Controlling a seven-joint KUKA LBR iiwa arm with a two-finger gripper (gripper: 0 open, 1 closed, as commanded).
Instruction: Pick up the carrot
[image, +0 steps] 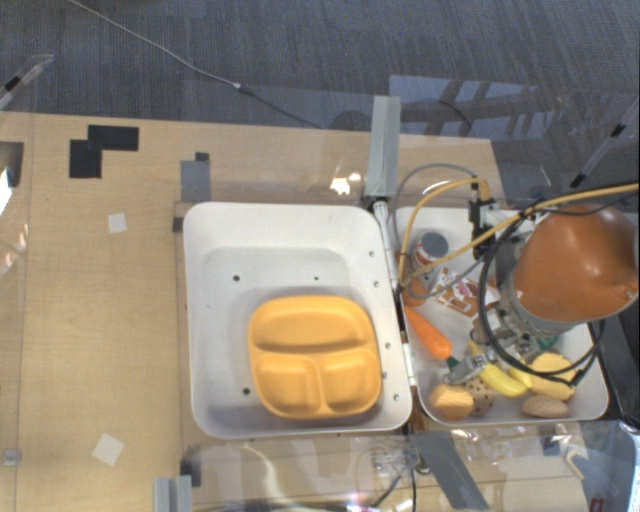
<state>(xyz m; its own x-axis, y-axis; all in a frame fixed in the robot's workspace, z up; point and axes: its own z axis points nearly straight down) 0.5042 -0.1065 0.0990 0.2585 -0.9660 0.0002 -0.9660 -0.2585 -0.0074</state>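
Right bin, near edge: I see a cluster of toy food along the lower rim of the right bin (600, 405): a tan bread-like piece (451, 402), a yellow banana (505, 380), a pale yellow piece (552, 363) and a beige potato-like piece (546, 406), all close together.
Gripper: the gripper (470, 368) sits low in the right bin, just above the bread-like piece and beside the banana's left end. From here I cannot tell how far its claw is spread or whether anything is in it; cables and the wrist hide it.
Carrot: the carrot (430, 335) lies on the floor of the right bin, against its left wall, slanting from upper left to lower right. Its lower end is near the gripper, but I cannot make out contact.
Left bin: a yellow divided tray (315, 355) rests in the lower middle of the left bin (290, 235).
Arm: the arm (575, 265) enters from the right of the frame, its orange band over the right bin's middle, with yellow and black cables looping around it.
Right bin, far part: a printed packet (458, 295) and a small grey can (432, 245) lie toward the upper left of that bin.
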